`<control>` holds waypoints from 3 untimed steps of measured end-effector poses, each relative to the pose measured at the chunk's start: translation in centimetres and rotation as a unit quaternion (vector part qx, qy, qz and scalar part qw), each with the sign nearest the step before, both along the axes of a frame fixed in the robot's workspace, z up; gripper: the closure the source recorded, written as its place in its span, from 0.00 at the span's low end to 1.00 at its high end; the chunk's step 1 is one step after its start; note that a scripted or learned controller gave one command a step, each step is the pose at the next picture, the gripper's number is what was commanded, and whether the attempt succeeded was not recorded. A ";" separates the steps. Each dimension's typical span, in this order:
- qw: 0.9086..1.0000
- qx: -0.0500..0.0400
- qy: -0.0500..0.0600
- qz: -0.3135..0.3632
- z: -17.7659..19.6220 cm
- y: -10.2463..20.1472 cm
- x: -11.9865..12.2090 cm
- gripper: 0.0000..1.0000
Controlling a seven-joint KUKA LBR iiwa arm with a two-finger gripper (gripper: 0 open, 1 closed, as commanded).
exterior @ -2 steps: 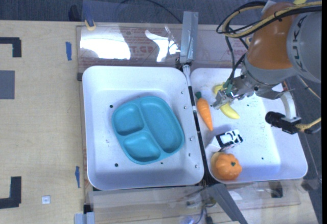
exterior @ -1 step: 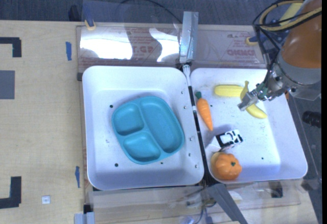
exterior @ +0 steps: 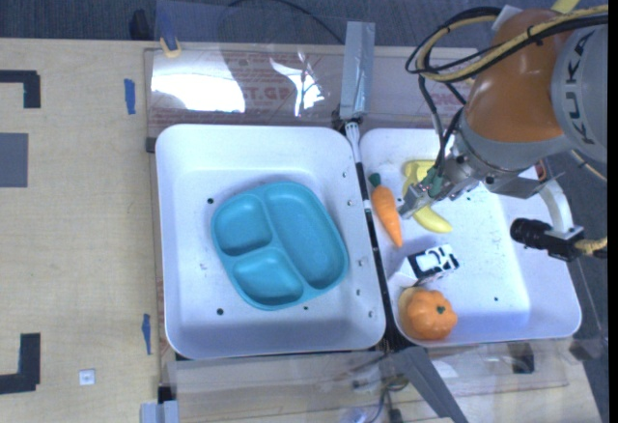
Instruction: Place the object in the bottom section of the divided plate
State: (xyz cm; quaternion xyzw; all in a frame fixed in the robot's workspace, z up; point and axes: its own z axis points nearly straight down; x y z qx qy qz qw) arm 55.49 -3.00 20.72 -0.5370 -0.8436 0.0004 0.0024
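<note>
Over the right bin (exterior: pixel 541 305) the arm (exterior: pixel 521 93) reaches down from the right, its gripper (exterior: pixel 425 194) low among yellow bananas (exterior: pixel 425 194), beside a carrot (exterior: pixel 387 214). Whether its fingers are spread or closed I cannot tell. "KU" reads on the arm's grey casing. The blue divided plate (exterior: pixel 280 242) sits in the left bin (exterior: pixel 193 218).

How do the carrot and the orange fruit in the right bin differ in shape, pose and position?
The carrot is long and tapered, lying along the bin's left wall; the orange fruit is round and squat with a green stem on top. The carrot lies close to the gripper, by the bananas; the orange fruit sits apart near the bin's front edge. Both are orange and lie in the right bin.
</note>
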 end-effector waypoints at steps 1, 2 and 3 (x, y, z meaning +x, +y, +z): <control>1.000 -0.001 -0.003 0.009 -2.4 5.8 2.8 1.00; 1.000 0.000 -0.006 -0.019 3.1 11.0 3.7 1.00; 0.998 -0.002 0.003 -0.057 -6.7 15.2 2.3 1.00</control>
